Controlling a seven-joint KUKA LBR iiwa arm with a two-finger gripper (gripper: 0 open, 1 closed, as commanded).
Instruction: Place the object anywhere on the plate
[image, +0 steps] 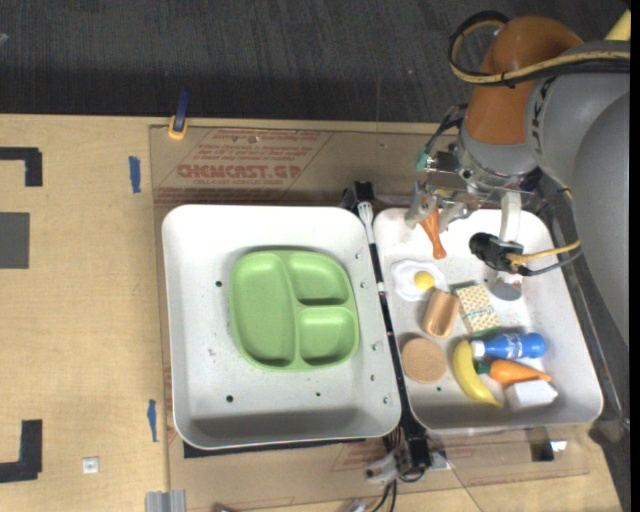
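Note:
A green divided plate lies in the middle of the left white bin. My gripper hangs over the back left corner of the right bin, well to the right of the plate. A thin orange piece sticks down from between its fingers, which look shut on it. The piece's lower tip is just above a fried-egg toy.
The right bin holds a brown cup, a patterned cracker, a round cookie, a banana, a blue bottle, a carrot and a white block. A raised wall divides the bins.

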